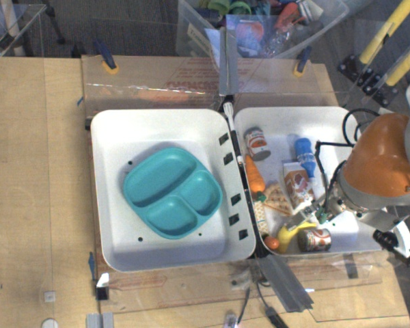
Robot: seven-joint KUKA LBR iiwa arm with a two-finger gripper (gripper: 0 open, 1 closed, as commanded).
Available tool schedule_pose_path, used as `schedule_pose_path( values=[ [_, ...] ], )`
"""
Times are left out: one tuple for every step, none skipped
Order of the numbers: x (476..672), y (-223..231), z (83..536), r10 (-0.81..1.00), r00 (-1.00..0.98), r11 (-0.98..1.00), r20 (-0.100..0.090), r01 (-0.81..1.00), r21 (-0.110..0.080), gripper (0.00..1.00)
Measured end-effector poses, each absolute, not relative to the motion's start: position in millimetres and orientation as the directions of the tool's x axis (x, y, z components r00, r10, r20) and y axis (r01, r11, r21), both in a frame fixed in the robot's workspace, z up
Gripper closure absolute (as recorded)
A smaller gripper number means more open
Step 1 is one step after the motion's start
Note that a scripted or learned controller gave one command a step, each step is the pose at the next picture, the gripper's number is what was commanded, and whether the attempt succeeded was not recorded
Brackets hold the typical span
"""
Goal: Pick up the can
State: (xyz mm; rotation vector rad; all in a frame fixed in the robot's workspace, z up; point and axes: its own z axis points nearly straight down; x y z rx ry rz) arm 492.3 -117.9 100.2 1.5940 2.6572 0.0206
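The arm (379, 162) fills the right edge of the frame, reaching into the right bin (331, 118). The gripper (322, 214) hangs low just above a can (315, 240) lying at lower right. Whether its fingers are parted, I cannot tell. Nothing is lifted yet; the grasp and lift remain.

No readable text anywhere on the bench.

The can (257, 142) at the back of the right bin (331, 118) wears a red and white label, the can (316, 239) lying at the front has a dark red one, and the flat packet (297, 186) between them is printed too, but on all three the lettering is too small and blurred to make out.
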Motion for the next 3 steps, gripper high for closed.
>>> schedule_pose_path(
  values=[
    [484.8, -157.6, 90.2, 0.783, -0.622, 0.622, -0.017, 0.783, 0.012, 0.00],
    [486.4, -158.8, 100.4, 0.785, -0.619, 0.619, -0.023, 0.785, 0.016, 1.00],
    [486.3, -158.8, 100.3, 0.786, -0.618, 0.619, -0.023, 0.785, 0.016, 0.00]
  ],
)
